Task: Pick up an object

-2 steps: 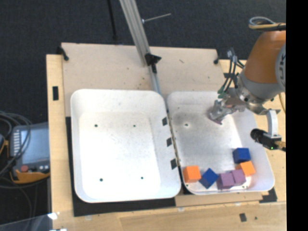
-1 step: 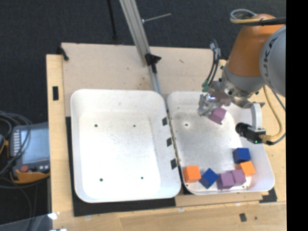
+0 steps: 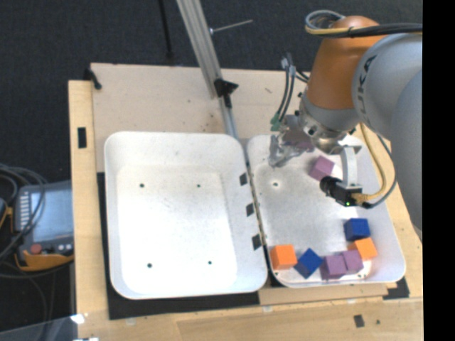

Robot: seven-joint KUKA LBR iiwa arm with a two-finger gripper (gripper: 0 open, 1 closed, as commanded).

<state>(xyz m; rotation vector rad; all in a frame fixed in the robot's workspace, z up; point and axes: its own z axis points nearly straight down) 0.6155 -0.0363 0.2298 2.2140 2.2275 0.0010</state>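
item: gripper (image 3: 283,150), jaw state cannot be told, low at the back left corner of the right bin (image 3: 298,212); nearest piece a purple block (image 3: 322,168) just to its right, other blocks well apart along the front rim.

Your right bin's (image 3: 284,212) middle floor lies open. Blocks (image 3: 334,261) crowd its near edge, and one purple block (image 3: 322,168) sits by the arm (image 3: 341,69). The left bin (image 3: 178,212) offers free passage.
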